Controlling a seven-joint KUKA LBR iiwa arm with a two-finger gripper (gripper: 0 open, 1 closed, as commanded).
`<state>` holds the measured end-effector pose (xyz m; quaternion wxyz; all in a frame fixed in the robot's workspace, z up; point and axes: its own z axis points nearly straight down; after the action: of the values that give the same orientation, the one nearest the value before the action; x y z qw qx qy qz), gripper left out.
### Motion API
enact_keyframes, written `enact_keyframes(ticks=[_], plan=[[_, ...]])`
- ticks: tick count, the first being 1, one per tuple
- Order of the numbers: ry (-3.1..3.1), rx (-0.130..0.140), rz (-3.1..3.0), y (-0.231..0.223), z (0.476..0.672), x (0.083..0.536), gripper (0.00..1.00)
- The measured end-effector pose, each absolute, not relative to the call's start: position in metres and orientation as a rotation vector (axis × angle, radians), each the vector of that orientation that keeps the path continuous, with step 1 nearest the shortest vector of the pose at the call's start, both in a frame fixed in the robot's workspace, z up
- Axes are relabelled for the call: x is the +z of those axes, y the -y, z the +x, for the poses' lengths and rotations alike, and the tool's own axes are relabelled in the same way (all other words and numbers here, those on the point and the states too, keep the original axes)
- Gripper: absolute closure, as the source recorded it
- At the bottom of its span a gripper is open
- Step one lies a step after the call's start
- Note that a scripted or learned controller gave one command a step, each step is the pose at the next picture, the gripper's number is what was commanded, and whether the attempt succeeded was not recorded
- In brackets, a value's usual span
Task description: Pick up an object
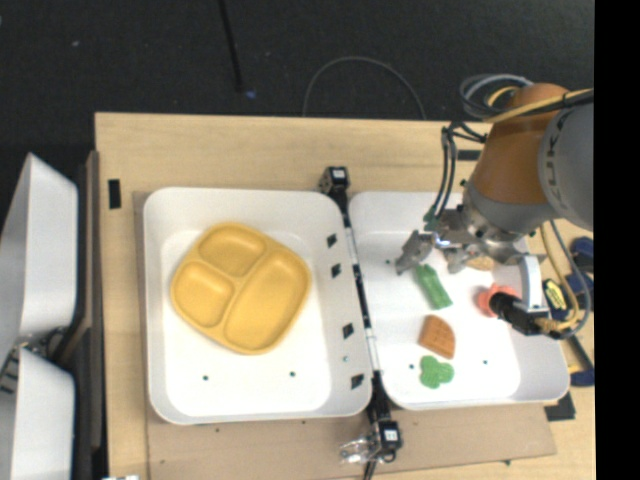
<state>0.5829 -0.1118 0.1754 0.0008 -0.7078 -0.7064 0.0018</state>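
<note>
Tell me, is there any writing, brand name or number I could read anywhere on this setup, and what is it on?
No text can be read.
The yellow divided plate, the green stick, the orange wedge and the green blob look plain.
The small black clips on the bin edges are too small and blurred to tell.
</note>
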Motion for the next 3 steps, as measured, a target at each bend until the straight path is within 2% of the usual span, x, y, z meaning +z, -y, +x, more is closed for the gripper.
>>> enact_keyframes(ticks=[1,2,3], plan=[[2.218,0.005,-2.223,0.115,0.578,0.114,0.00],[2.222,-0.006,-2.234,0.117,0.581,0.106,0.00],[2.221,-0.013,-2.247,0.119,0.583,0.119,1.00]])
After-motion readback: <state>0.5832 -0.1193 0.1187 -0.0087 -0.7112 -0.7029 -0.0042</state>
